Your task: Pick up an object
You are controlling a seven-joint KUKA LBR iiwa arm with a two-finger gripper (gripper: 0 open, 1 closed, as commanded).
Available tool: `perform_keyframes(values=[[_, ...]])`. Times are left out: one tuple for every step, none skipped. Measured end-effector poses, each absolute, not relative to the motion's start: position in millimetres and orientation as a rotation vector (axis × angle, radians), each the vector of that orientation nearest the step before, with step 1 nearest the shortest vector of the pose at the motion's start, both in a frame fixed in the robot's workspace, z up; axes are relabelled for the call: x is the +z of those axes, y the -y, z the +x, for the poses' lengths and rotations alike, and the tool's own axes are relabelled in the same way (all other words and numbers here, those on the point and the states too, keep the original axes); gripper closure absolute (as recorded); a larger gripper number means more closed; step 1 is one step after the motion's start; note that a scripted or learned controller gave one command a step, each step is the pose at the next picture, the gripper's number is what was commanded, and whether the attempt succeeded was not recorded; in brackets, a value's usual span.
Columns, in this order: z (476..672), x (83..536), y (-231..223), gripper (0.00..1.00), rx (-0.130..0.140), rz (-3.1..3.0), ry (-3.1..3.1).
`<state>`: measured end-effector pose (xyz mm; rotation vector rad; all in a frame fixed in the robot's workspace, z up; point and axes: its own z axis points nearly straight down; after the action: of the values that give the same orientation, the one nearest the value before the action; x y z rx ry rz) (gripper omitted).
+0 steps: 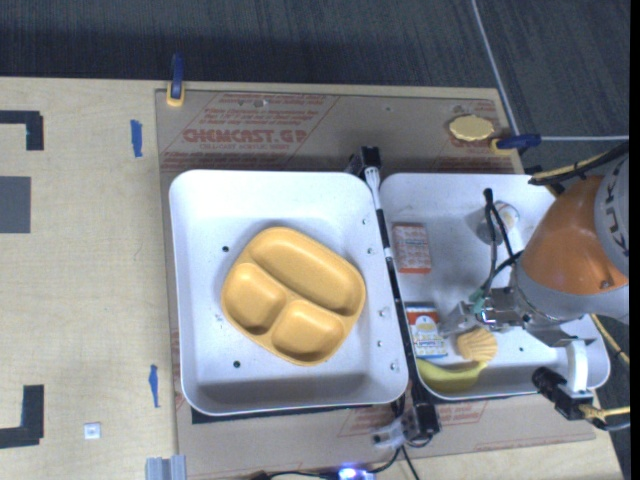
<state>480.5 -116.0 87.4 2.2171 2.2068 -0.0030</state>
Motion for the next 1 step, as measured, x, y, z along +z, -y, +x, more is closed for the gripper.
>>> perform_keyframes(values=[[482.1,96.9,114.2,1.00,0.004,2.216,-2.208]])
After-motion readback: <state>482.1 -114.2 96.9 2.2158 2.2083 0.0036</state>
